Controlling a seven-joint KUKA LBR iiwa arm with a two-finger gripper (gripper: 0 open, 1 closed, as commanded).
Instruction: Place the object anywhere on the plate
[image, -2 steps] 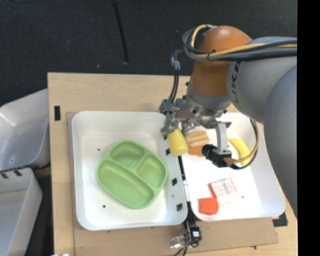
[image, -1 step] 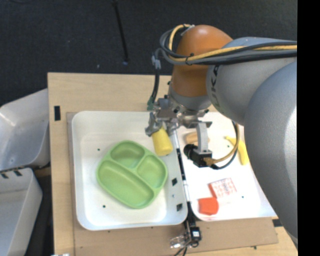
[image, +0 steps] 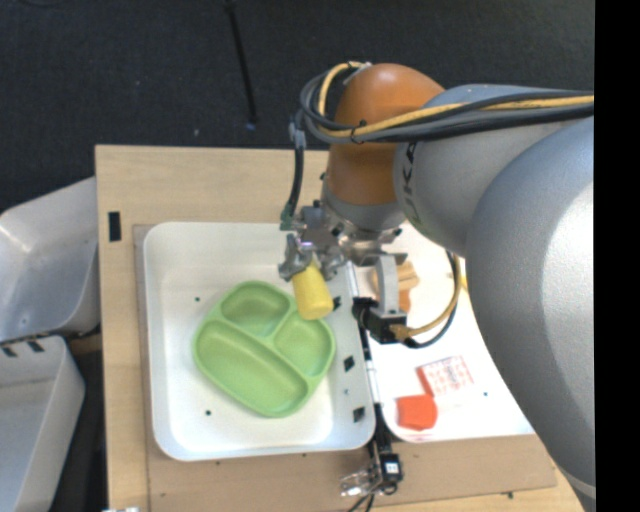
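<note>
- Above the green plate (image: 262, 350), at its upper right edge, a yellow block (image: 312, 293) is clamped in the gripper (image: 309, 268).
- The plate is seated in the left bin (image: 175, 330).
- An orange block (image: 417, 411) is seen in the right bin (image: 480, 400).

the arm's grey bulk (image: 520, 250) runs off the top and right edges and hides most of the right bin (image: 470, 415), its far wall and right side included. the gripper's (image: 318, 268) fingers are too tangled in shadow and cabling to read apart. a tan block (image: 404, 285) peeks out half covered by the wrist. print on the red-and-white card (image: 446, 376) is too small to read. the left bin's (image: 165, 330) far right corner sits under the gripper.
</note>
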